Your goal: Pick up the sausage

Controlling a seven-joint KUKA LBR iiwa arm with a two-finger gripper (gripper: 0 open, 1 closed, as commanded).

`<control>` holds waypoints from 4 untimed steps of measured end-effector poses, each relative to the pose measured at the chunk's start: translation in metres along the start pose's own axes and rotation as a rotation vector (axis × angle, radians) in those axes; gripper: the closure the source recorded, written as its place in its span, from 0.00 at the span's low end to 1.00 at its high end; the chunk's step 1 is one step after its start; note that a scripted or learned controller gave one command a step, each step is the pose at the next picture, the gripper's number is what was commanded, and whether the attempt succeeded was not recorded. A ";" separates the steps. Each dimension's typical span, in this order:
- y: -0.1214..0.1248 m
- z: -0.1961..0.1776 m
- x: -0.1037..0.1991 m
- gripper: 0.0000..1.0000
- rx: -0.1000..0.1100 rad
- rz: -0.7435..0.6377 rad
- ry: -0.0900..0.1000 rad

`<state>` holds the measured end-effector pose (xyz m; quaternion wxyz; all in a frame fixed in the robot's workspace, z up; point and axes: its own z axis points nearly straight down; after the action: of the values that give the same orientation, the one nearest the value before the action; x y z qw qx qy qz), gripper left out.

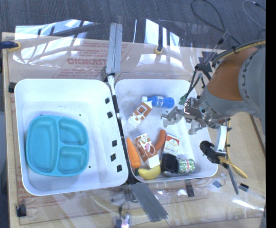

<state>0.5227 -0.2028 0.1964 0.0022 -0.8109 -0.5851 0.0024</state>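
A sausage [161, 140] lies tilted in the right white bin [128, 91], between a small carton [146, 147] and a white-and-red packet [172, 146]. Up and to the right of the sausage, the gripper [182, 119] hovers over bare bin floor, fingers spread apart and holding nothing. A carrot [133, 153] lies left of the sausage, beyond the carton.

Sausage [161, 139] right of carrot [133, 154]

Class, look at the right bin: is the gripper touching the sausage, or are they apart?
Apart. The camera view shows the gripper above bare white bin floor, right of and above the sausage, with a plain gap between them.
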 end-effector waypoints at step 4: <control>0.023 0.095 0.019 1.00 -0.004 -0.024 0.000</control>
<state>0.5500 -0.1924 0.1014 0.0006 -0.8037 -0.5950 0.0014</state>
